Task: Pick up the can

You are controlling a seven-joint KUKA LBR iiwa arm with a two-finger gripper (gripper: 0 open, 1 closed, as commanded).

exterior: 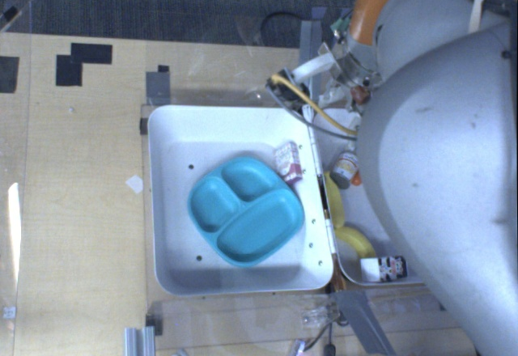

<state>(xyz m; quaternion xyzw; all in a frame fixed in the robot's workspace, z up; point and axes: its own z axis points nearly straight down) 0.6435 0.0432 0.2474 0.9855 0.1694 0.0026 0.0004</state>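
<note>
The can [345, 169] is small, with a grey top and an orange-brown side. It lies in the right bin [350, 272] close to the divider, just left of the arm's big grey body. My gripper [327, 87] hangs over the far left corner of that bin, beyond the can and apart from it. Nothing shows in its grasp. The arm hides most of the right bin.
A blue divided plate [247, 210] lies in the left bin [166, 209], with a small red and white packet [288, 162] at its far right. In the right bin, a yellow banana [350, 238] lies near the can and a small white and black box [385, 268] sits at the front.
</note>
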